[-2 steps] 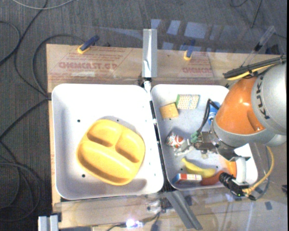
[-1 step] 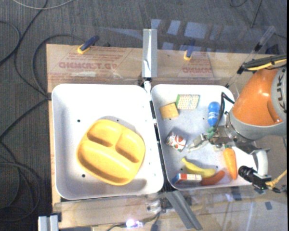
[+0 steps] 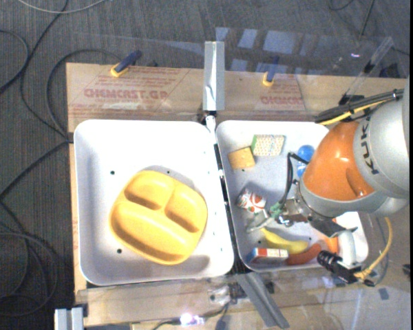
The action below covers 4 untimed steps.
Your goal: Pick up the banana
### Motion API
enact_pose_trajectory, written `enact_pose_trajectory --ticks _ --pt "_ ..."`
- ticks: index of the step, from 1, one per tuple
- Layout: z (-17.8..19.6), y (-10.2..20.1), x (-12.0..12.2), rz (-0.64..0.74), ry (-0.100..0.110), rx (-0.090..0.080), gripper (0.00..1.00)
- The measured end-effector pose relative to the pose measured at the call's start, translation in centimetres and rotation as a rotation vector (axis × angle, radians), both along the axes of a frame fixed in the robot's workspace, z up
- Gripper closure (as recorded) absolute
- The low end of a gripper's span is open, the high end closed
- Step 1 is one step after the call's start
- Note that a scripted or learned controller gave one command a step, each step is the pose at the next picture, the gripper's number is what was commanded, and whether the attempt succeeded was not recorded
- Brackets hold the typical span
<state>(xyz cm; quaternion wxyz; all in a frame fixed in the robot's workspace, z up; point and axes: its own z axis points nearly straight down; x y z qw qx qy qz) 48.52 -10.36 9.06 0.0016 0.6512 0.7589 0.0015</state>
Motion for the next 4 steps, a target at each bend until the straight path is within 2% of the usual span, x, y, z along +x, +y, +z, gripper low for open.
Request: enact_pose_trajectory --ticks 1,2,3,4 --pt "0.9 0.3 0.1 0.003 0.002 0.006 1.00" --pt "9.2 6.7 4.3 -0.154 0.008 -0.002 1.00" --pt "9.2 6.7 4.3 -0.154 0.008 -0.003 0.00" --pt "10.0 6.8 4.3 -0.152 0.011 -0.003 1.00"
